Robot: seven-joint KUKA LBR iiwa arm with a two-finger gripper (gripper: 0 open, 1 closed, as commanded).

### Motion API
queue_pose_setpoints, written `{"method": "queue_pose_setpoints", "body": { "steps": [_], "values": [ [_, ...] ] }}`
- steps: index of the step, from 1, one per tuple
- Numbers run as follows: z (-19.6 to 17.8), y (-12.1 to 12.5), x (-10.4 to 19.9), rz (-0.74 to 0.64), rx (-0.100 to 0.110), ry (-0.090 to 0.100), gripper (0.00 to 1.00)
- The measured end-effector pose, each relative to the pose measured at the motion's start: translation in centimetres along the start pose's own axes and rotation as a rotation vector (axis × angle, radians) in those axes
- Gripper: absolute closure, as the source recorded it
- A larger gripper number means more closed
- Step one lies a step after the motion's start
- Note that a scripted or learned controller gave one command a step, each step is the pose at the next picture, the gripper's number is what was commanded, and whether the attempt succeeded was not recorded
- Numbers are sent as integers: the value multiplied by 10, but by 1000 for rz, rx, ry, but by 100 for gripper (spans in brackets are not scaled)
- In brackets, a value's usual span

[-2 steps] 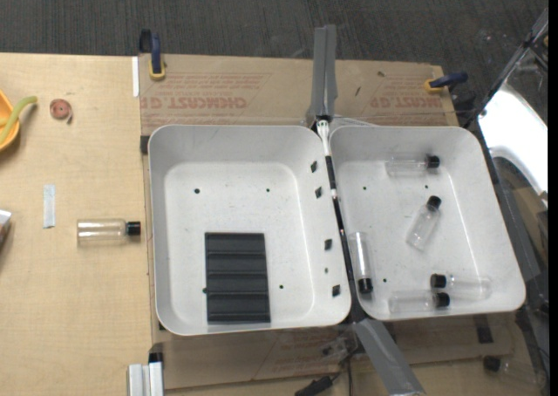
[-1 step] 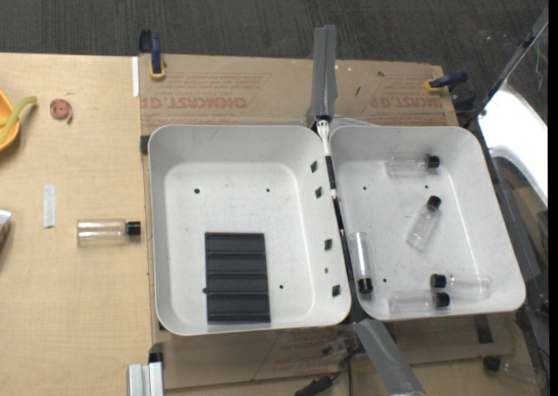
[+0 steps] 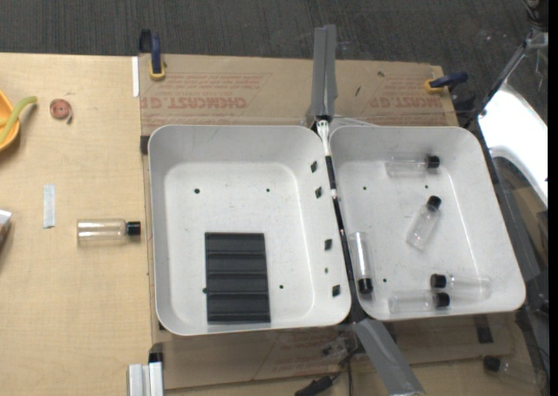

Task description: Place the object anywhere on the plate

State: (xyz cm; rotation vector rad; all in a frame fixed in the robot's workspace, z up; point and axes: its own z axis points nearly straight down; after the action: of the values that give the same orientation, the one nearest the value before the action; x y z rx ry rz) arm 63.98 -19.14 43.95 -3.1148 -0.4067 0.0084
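A black ribbed rectangular plate [image 3: 235,277] lies flat in the left bin [image 3: 174,211], near its front wall. The right bin [image 3: 488,211] holds several clear vials with black caps. One vial [image 3: 408,165] lies near the back, and a second [image 3: 424,224] lies slanted in the middle. A third [image 3: 360,256] rests along the left wall. Two more [image 3: 462,282] [image 3: 414,303] lie side by side at the front right.
Both bins stand on brown cardboard [image 3: 261,93] held by clamps [image 3: 153,54] [image 3: 445,82]. On the wooden bench to the left lie another clear vial [image 3: 105,229], a small white strip [image 3: 49,207], a red disc [image 3: 59,108] and an orange bowl [image 3: 7,119] at the edge.
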Motion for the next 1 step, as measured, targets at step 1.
{"method": "queue_pose_setpoints", "body": {
  "steps": [1],
  "values": [
    [0, 23, -35, 59, 1, 0, 0]
  ]
}}
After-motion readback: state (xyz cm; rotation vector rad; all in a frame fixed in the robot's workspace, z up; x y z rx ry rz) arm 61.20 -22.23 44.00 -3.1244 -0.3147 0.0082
